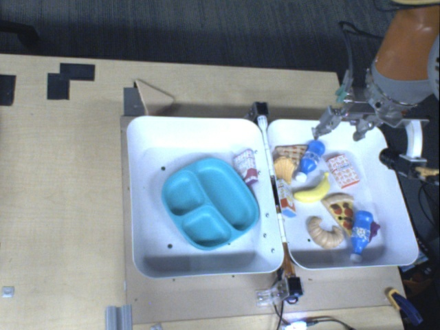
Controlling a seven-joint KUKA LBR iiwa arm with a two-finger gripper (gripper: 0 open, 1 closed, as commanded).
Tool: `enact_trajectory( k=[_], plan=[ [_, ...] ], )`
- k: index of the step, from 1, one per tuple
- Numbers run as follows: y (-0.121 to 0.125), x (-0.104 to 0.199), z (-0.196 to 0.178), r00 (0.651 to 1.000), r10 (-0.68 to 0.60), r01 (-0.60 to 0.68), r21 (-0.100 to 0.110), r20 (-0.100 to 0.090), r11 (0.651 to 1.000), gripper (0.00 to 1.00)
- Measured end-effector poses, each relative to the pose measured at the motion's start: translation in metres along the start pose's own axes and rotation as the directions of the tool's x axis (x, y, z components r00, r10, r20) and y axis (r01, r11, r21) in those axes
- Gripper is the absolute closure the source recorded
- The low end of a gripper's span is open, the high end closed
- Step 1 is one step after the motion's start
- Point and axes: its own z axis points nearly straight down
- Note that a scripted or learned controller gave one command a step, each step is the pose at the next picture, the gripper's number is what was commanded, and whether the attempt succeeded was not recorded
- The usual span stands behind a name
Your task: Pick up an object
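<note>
My gripper hangs over the far end of the right bin, its fingers spread apart with nothing between them, so it is open. Just below and left of it lies a small blue bottle, beside a waffle piece. A red and white packet lies under the gripper's near side. Further toward me are a yellow banana, a pizza slice, a croissant and a second blue bottle.
The left bin holds a blue divided plate and a small packet by the divider. A thin packet leans against the right bin's left wall. Bare bench lies to the left.
</note>
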Motion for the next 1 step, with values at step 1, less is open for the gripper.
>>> enact_trajectory(
  k=[1],
  plan=[
    [-0.0032, -0.0162, 0.1697, 1.000, 0.003, -0.003, -0.001, 0.000, 1.000, 0.00]
  ],
)
